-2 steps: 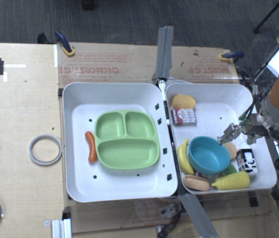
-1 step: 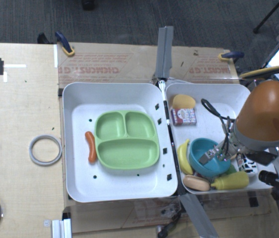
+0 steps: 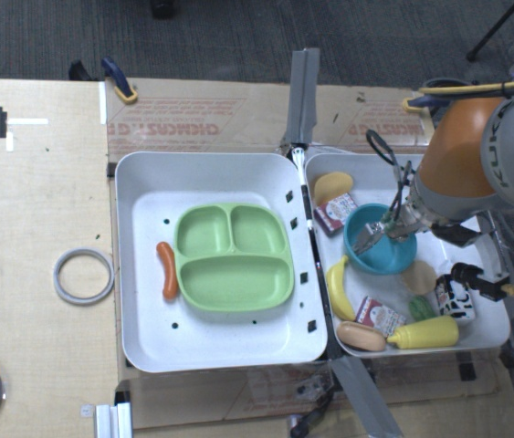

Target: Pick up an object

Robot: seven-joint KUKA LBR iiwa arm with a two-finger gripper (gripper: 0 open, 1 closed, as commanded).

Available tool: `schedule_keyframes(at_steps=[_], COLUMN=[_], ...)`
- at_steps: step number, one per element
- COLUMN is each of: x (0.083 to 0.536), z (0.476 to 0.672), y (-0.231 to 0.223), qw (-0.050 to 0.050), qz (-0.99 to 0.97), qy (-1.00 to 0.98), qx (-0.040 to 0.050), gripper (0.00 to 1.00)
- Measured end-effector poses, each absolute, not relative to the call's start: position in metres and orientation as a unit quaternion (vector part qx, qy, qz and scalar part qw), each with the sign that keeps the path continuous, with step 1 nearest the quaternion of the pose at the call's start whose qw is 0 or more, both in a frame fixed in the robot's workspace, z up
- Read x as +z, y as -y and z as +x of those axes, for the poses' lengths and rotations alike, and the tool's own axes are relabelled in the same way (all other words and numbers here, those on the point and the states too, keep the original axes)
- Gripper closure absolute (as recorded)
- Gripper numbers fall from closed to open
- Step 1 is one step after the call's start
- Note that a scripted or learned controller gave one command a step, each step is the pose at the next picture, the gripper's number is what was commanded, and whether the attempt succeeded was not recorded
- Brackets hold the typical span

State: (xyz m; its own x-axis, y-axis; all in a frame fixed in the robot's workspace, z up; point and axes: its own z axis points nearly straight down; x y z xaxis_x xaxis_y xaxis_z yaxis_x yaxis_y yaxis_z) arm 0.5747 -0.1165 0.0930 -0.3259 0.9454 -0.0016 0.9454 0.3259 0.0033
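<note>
Two white bins sit side by side. Nearest the viewer, below the claw (image 3: 372, 235), lie a hot-dog bun (image 3: 360, 337), yellow bottle (image 3: 424, 333) and banana (image 3: 336, 287). Its fingers, slightly apart, dip into the blue bowl (image 3: 386, 252), seemingly the target; nothing is gripped. Leftward rests a green divided plate (image 3: 234, 257) in the left bin (image 3: 138, 272). Beyond, reversed cardboard (image 3: 202, 121) lettering is unreadable.

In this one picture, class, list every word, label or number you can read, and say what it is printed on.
Red printing on the cardboard sheet: upside down and blurred, not readable.
Red-and-white packet by the blue bowl: print too small.
Second red-and-white packet beside the banana: print too small.
Large letters on the arm: cut off at the edge, unreadable.
</note>
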Motion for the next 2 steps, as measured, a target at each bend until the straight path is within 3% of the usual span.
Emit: schedule_keyframes(at_steps=[2], x=[0.0929], z=[0.5849], y=[0.1095], qw=[0.001], qz=[0.506], qy=[-0.862], qx=[0.0002], gripper=[0.0])
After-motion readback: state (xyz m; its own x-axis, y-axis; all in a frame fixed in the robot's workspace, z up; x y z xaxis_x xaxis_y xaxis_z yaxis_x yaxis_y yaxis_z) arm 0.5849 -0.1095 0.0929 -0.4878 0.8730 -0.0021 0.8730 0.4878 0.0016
